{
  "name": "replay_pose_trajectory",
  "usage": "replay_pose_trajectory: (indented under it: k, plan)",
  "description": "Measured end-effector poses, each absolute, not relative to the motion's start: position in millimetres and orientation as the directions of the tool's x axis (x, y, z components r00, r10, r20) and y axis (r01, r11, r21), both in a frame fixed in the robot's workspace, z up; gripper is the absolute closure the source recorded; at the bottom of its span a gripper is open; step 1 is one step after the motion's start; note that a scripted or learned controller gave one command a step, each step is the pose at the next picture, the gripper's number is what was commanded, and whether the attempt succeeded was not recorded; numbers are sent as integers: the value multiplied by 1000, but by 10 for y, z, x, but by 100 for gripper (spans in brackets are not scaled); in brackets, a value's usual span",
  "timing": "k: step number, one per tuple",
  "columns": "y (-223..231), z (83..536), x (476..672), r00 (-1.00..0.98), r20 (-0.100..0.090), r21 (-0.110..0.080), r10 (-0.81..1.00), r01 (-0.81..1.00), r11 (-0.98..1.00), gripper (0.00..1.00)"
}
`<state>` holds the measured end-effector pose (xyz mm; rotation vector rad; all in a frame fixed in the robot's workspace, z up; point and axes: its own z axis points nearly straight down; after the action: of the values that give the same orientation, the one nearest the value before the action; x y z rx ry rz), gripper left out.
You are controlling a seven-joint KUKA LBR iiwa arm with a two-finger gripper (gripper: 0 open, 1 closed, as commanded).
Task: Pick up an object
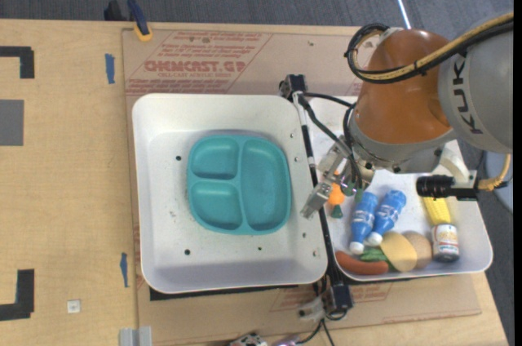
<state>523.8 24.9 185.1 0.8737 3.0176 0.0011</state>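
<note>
The gripper (329, 188) hangs low over the wall between the two bins, and its fingers close around a small orange object (333, 194), which looks like a toy carrot. I judge the grasp step is in hand, and the lift comes next; it calls for a straight rise so the piece does not slip. Just right of the gripper lie two blue bottles (373, 215). Farther right and below are a yellow corn (437, 210) and a potato (406, 249). To its left, in the left bin (155, 173), rests a teal plate (240, 183).

A small orange toy carrot (333, 196) with a green top hangs tilted between the jaws at the right bin's (481, 255) left edge, above the bottles.
</note>
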Motion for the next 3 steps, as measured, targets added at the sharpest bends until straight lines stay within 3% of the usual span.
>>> replay_pose_trajectory:
  k: [1, 3]
  plan:
    - [225, 1847, 4796, -943, 1, 1, 333, 333, 943, 0]
    - [226, 1847, 4796, -943, 0, 1, 333, 333, 943, 0]
